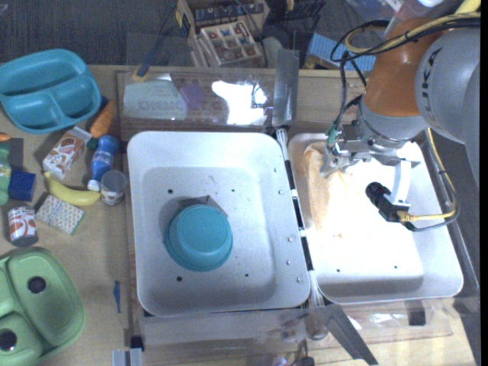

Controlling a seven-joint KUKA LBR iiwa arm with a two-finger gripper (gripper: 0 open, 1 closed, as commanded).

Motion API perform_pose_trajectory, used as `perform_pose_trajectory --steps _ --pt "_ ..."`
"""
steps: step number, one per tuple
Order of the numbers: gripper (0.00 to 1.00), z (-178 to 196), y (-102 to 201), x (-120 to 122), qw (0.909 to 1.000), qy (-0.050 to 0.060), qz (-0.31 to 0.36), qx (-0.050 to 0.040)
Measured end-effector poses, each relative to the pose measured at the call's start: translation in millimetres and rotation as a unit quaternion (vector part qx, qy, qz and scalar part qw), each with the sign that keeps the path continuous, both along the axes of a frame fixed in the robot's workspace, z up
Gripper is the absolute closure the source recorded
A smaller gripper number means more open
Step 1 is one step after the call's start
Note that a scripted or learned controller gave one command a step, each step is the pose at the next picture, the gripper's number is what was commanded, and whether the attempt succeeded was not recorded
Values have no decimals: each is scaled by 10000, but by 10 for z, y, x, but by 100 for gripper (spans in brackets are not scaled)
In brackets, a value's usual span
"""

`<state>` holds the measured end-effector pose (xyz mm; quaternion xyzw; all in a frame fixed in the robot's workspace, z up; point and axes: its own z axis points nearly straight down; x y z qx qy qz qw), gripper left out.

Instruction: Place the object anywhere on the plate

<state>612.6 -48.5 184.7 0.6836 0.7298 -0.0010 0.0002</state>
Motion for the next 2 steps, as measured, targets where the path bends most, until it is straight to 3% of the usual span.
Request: perform_pose_trajectory --steps 1,2 --pt "100 5 927 -558 9844 0 1757 15" --pt "100 143 579 -188 9873 -16 1591 5"
